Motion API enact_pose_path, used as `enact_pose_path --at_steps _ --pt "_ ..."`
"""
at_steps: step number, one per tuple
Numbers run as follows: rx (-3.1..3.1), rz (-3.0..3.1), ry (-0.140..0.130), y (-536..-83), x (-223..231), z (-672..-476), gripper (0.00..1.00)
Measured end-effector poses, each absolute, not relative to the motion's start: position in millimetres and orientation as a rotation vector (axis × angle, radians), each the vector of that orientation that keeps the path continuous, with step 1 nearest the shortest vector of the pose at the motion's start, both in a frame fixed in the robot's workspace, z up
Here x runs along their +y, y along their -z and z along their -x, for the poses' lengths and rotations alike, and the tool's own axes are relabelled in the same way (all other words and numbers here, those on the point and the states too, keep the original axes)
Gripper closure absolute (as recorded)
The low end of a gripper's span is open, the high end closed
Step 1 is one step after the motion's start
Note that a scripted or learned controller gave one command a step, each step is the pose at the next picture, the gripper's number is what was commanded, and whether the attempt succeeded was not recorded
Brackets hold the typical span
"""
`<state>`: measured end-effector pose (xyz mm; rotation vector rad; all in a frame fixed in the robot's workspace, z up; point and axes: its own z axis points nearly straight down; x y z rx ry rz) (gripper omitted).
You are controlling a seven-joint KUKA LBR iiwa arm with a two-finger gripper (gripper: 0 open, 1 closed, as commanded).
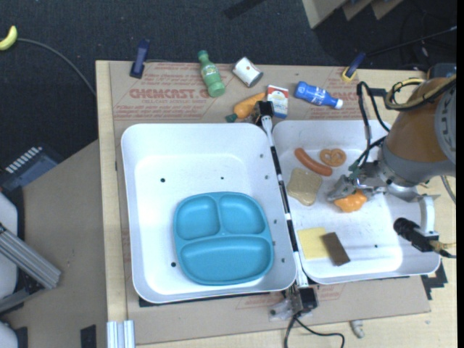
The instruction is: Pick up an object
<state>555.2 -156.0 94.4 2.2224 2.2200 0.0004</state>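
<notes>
The left bin (145,158) is the biggest thing on the bench, and a blue divided plate (222,236) lies in it. To its right, touching it, sits the right bin (377,263). There the arm's gripper (349,188) is down on an orange piece (351,202), its metal fingers (339,190) on either side of the piece's top; whether they truly pinch it I cannot tell. Nearer the left bin lie a bread slice (305,186), a sausage (312,161), a pretzel (333,155), and a cheese slice (313,242) beside a brown block (336,248).
</notes>
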Motion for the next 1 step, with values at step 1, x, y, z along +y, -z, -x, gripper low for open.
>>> enact_pose_path --at_steps 1 --pt "2.224 -2.217 -0.005 -185.8 -72.6 -561.7 1.00"
